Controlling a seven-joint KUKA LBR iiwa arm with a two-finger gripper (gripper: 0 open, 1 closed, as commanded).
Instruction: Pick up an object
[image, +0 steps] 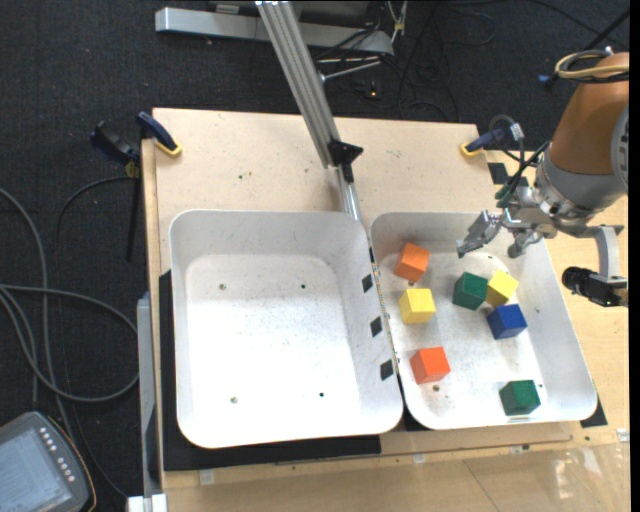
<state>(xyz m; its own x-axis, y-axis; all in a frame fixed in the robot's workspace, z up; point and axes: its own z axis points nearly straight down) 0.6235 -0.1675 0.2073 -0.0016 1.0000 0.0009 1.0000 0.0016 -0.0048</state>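
From the overhead camera, my arm (590, 125) comes in from the right, its orange band high at the frame's edge and the grey wrist below it. My gripper (497, 236) hangs over the back part of the right bin (565, 345), near that bin's far rim. The two fingers (474, 238) are spread apart, with a clear gap between them, and nothing sits in that gap; I hold no block.

The right bin carries seven blocks. An orange block (412, 262) lies toward the bin's back left, and a yellow block (417, 304) sits just in front of it. A green block (470, 291) lies below my fingers, touching or nearly touching a second yellow block (502, 288) on its right. A blue block (507, 320) sits just in front of that pair. A second orange block (431, 364) lies nearer the front, left of centre, and a second green block (520, 397) rests by the front right corner.

The left bin (190, 300) stands beside the right one, their inner walls touching. Both rest on the bench (250, 160), with a slanted metal pole (305, 85) crossing its back edge.
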